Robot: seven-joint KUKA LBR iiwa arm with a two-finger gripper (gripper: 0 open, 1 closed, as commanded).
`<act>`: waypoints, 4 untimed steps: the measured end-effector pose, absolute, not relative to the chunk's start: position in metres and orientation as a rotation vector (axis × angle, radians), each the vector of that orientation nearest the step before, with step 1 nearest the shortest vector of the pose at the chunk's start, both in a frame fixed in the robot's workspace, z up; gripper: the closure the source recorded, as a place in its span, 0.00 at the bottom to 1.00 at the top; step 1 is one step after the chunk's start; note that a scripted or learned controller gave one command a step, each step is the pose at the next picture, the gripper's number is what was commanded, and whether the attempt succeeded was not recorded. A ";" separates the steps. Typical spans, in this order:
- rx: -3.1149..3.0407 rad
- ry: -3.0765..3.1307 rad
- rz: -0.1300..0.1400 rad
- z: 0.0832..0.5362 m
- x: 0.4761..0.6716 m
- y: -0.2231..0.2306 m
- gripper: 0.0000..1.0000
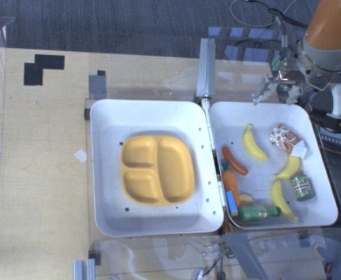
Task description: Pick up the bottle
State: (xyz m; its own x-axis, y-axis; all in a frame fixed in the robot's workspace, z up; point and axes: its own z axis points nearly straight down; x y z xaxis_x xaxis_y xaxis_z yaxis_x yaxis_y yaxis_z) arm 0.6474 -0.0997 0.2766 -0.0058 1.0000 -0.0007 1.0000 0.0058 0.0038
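The arm's two-finger gripper (273,90) hangs with its thin fingers spread apart and nothing between them, above the far rim of the right bin (322,156), beneath the grey wrist and its orange band (331,13). Inside that bin, well apart from the gripper at the near wall, the green bottle (259,213) lies on its side, its cap end touching a yellow banana (281,200). Just beyond the bottle's other end lie a carrot (231,185) and a sausage (234,160) along the bin's left wall. Farther from the bottle, toward the gripper, rest another banana (253,143), a red-and-white packet (285,139), a third banana (289,168) and a small green can (302,187). Left of the bottle's bin, the second white bin (100,156) holds a yellow divided tray (157,169).
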 end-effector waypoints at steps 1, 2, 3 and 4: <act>2.055 2.372 0.003 0.105 0.590 -0.126 0.00; 2.129 2.302 0.009 0.187 0.660 -0.055 0.00; 2.121 2.303 0.015 0.199 0.661 -0.054 1.00; 1.538 2.731 0.006 0.245 0.605 -0.081 1.00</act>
State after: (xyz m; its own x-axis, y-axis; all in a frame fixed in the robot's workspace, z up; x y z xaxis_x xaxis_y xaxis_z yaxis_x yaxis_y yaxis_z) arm 0.6048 -0.0814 0.2454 -0.5185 0.8551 -0.0047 0.8550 0.5185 0.0070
